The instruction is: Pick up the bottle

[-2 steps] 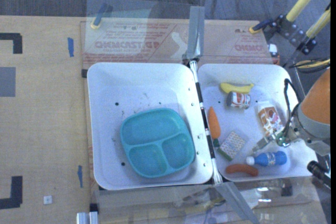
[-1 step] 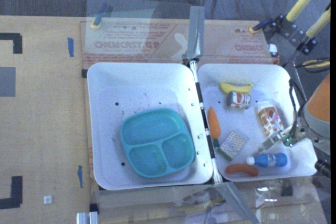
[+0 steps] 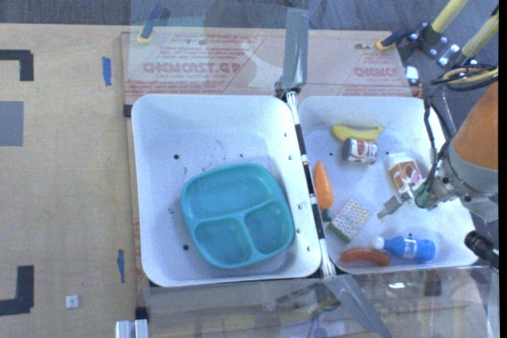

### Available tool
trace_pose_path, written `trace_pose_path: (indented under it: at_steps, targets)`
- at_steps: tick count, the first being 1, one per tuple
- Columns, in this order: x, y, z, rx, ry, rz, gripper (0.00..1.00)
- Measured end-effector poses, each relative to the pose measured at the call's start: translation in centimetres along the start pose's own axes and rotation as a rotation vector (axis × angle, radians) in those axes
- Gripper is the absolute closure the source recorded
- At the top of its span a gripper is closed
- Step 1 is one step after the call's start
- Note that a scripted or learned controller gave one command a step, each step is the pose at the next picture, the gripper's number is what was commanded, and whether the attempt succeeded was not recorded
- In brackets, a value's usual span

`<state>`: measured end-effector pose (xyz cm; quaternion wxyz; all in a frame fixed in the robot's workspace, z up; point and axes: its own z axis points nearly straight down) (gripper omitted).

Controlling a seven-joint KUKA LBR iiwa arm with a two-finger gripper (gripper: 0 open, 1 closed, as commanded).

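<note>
Camera view: two white bins; landmark is right bin point(image 3: 317, 116). One blue bottle point(image 3: 407, 248) lies flat at its near edge, white cap beside one sausage point(image 3: 365, 256). Gripper point(image 3: 398, 203) just above bottle, not touching; open or closed cannot tell. Also inside: one banana point(image 3: 356, 131), one can point(image 3: 361, 150), one carrot point(image 3: 322, 184). Left bin point(image 3: 206, 119): one teal divided plate point(image 3: 236, 214).

- Blue bottle point(image 3: 407, 248): glossy plastic with a white cap.
- Teal divided plate point(image 3: 237, 215): smooth plastic, soft sheen.
- Two white bins point(image 3: 158, 170): smooth, matt plastic, lightly scuffed.
- Bench top point(image 3: 63, 194): pale wood, matt.
- Can point(image 3: 361, 150): shiny metal with a printed label.
- Banana point(image 3: 356, 131) and carrot point(image 3: 322, 184): smooth toy plastic.
</note>
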<state>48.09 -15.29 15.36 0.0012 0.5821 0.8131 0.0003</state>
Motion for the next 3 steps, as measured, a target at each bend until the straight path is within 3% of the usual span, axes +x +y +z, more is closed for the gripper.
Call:
trace_pose_path:
  at_steps: [1,2,3]
  targets:
    - [1.8,0.4,1.9,0.002,0.002,-0.066,0.00]
    - [-1.5,-0.7,5.4,0.002,0.002,-0.055,0.00]
    - [5.2,1.7,-0.2,0.000,0.000,-0.138,0.00]
